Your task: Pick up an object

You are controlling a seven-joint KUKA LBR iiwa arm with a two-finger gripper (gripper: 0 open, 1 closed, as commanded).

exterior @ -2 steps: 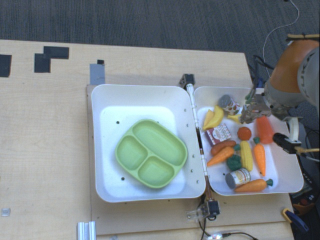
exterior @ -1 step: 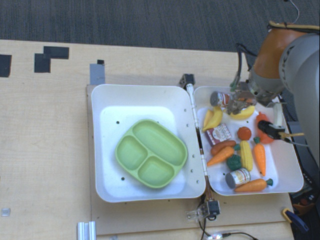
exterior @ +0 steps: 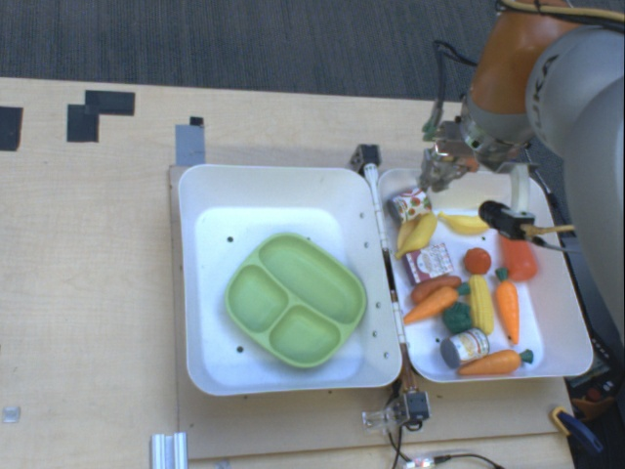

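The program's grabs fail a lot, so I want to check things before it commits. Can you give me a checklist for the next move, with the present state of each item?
1. End effector over the right bin, not the left: ok, at its far left corner.
2. A target right below it: ok, a small can and a banana lie just under it.
3. Nothing already gripped: cannot tell, the tips are too blurred.
4. Target free of neighbours: not ok, the can touches the banana and sits close to the bin wall.
5. Left bin's green divided plate out of the path: ok, it lies well aside.
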